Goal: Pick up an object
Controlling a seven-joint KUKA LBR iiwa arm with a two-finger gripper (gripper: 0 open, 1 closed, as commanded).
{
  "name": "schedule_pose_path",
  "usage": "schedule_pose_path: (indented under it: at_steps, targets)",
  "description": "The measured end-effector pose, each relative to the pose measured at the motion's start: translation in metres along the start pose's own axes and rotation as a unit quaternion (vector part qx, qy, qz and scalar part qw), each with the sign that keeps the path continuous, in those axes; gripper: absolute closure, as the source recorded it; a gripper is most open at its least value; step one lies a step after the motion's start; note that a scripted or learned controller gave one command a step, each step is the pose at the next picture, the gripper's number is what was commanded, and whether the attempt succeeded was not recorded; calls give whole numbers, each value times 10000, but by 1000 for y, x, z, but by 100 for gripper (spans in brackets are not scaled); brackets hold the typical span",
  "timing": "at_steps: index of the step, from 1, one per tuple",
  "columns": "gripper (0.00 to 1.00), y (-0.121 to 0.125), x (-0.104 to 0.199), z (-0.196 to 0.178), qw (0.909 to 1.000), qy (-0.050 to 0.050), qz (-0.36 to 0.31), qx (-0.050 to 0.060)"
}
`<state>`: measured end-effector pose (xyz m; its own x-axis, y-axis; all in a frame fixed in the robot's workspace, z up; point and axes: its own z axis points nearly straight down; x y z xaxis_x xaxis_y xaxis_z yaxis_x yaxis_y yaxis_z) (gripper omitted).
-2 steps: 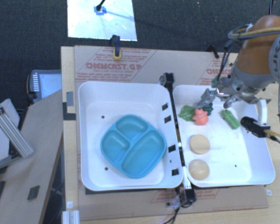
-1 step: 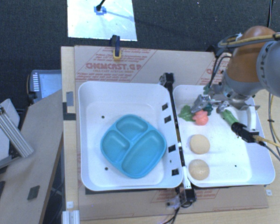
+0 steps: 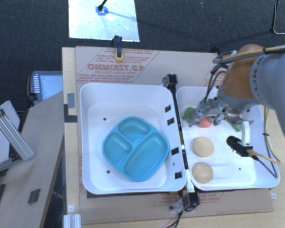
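My gripper (image 3: 205, 116) hangs low over the far left part of the right bin (image 3: 263, 175), reaching in from the right under the grey arm with its orange band. A small red-orange object (image 3: 205, 123) lies right beneath it, partly covered by it. Just to its left sits a green leafy object (image 3: 189, 112), and a second green piece (image 3: 236, 126) shows on the gripper's right. Two tan round objects lie nearer the front: one (image 3: 203, 147) mid-bin and one (image 3: 202, 172) by the front left corner.
The left bin (image 3: 92, 127) holds a blue divided plate (image 3: 135, 147). A black-clipped divider (image 3: 176, 127) runs between the two bins. The arm covers the right bin's far right corner.
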<state>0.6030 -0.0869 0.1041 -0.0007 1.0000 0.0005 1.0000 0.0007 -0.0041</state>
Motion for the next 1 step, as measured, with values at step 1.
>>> schedule_pose_path:
  at_steps: [1]
  targets:
    - [100, 2, -1, -15, 10000, -6, 0, -38]
